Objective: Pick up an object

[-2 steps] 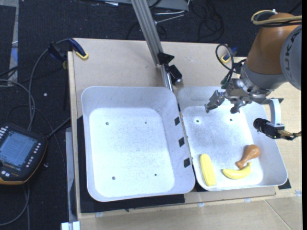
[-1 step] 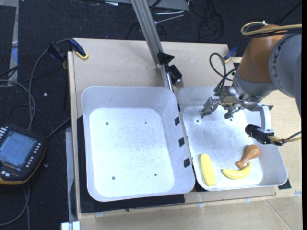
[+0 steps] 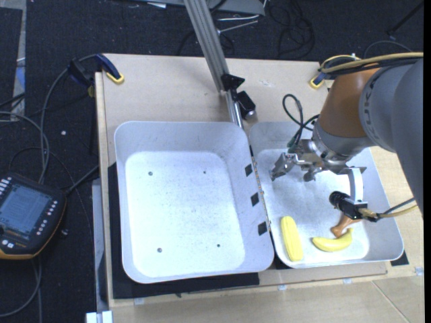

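End effector over the right bin, nothing lifted yet.
Worktop (image 3: 175, 79) carries two bins: left bin (image 3: 182, 200) at 9 o'clock, right bin (image 3: 384, 247) at 3. Arm (image 3: 377, 106) enters from 3 o'clock; end effector (image 3: 296, 167) sits over the right bin's 11 o'clock area, and you can't tell how far it's open or if it's gripping. Corn cob (image 3: 291, 238) lies at 6 o'clock, banana (image 3: 331, 243) just beside it. Both look light, stiff, probably slick plastic; take the cob across its middle.

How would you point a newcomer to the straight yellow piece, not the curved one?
Look in the right bin, at its near edge. Two yellow things lie there: the straight block sits left, close to the wall shared with the left bin. The banana, to its right, is curved; the block is stubby and straight.
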You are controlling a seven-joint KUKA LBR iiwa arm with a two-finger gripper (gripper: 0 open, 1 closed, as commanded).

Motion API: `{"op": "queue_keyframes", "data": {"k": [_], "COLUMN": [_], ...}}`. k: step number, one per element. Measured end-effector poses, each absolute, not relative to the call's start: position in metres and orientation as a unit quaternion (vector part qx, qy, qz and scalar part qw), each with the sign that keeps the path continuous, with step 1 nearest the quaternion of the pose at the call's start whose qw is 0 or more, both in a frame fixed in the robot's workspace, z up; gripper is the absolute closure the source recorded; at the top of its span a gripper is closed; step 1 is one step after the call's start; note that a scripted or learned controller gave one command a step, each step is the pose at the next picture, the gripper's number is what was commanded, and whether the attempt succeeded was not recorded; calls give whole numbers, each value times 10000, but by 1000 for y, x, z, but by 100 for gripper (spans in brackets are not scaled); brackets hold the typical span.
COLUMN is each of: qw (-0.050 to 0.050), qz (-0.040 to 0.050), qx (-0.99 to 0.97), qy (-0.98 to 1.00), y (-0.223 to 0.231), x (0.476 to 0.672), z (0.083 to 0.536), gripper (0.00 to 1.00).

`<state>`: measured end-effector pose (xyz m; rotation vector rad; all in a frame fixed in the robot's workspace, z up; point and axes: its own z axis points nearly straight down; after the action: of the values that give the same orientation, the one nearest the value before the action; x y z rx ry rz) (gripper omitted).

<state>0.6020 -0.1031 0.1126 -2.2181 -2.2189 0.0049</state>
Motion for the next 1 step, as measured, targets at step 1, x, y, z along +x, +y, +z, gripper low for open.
{"op": "queue_keyframes", "data": {"k": [1], "qw": [6], "qz": [5], "qx": [-7069], "qy": [-7073], "y": [-103], "x": [602], "z": [94], "gripper": [0]}}
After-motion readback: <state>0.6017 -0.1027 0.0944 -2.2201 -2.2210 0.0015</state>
